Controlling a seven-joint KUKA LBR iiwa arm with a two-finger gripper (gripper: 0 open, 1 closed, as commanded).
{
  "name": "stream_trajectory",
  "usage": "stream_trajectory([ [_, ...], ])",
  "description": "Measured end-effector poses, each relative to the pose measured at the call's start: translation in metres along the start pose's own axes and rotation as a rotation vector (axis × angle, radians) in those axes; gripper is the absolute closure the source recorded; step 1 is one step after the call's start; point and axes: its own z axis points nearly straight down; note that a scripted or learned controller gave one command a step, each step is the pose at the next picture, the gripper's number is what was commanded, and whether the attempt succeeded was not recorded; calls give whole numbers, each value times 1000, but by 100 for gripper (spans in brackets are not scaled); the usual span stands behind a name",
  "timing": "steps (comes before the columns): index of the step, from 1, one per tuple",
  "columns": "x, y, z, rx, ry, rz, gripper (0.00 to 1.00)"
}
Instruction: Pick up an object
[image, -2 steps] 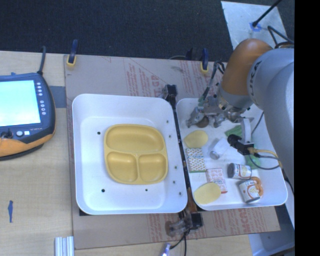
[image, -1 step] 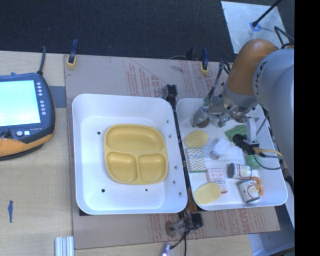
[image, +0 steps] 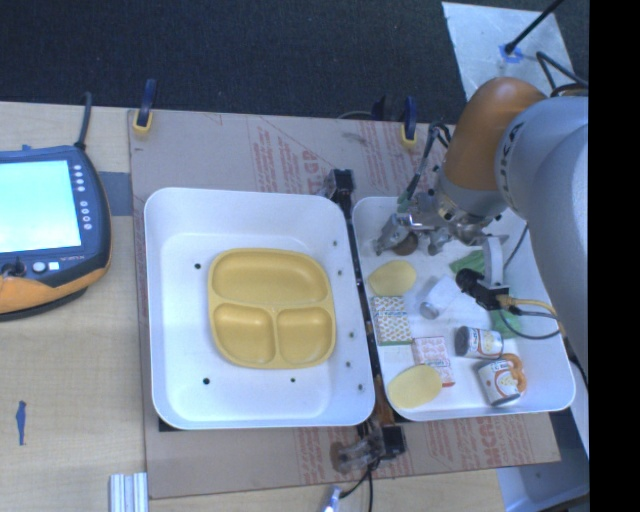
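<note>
Since the gripper (image: 405, 232) hangs just above the yellow disc (image: 392, 277), jaw state I cannot tell, you should pinch that light, rigid-looking disc across its rim.

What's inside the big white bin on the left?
The left bin holds one yellow divided tray, its three compartments bare. Whatever lies beneath the tray is covered.
</note>
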Motion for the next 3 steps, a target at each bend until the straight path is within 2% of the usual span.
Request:
stream_trajectory([
  [1,-25,0,0,-4,1,4,0],
  [2,-8,0,0,0,1,1,0],
  [3,-19,0,0,-4,0,3,0],
])
